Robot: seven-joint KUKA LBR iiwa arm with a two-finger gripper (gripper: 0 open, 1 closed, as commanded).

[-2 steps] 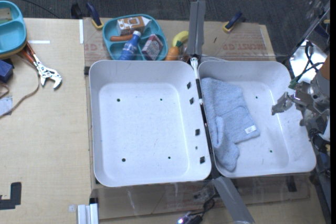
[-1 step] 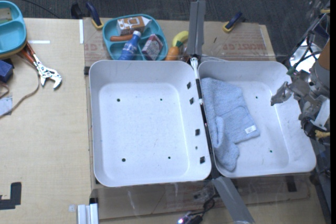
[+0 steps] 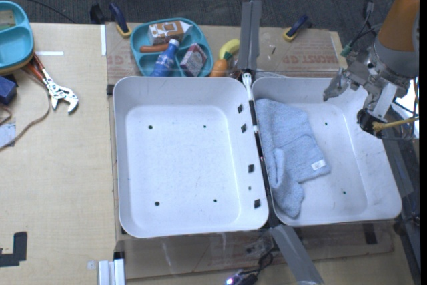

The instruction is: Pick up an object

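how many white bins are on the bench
2. The left bin sits mid-bench; the right bin touches its right side and holds a grey towel against its left wall.

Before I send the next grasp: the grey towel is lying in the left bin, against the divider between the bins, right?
Not quite. The grey towel lies in the right bin, against the divider between the bins, as the camera view shows. The gripper is over that bin's far edge, apart from the towel.
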